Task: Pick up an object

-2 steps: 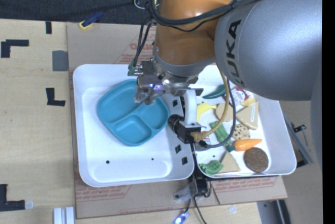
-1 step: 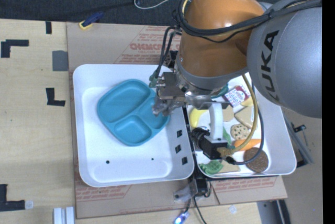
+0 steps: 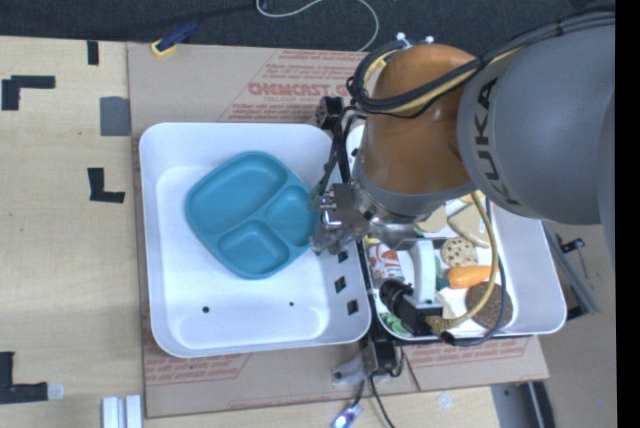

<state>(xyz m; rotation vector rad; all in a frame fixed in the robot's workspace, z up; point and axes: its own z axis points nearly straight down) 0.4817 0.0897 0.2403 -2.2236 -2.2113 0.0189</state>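
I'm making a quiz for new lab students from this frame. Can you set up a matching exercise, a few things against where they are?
Things:
1. blue divided tray
2. orange carrot-like piece
3. white cable
4. round cookie-like piece

Places:
A. on the dark floor above the bench
B. in the left bin
C. in the right bin, lower of the two pieces
D. in the right bin, just above the orange piece

Pairs: 1-B, 2-C, 3-A, 4-D

Robotics lab: KUKA arm (image 3: pixel 540 126) over white bins (image 3: pixel 160 246).
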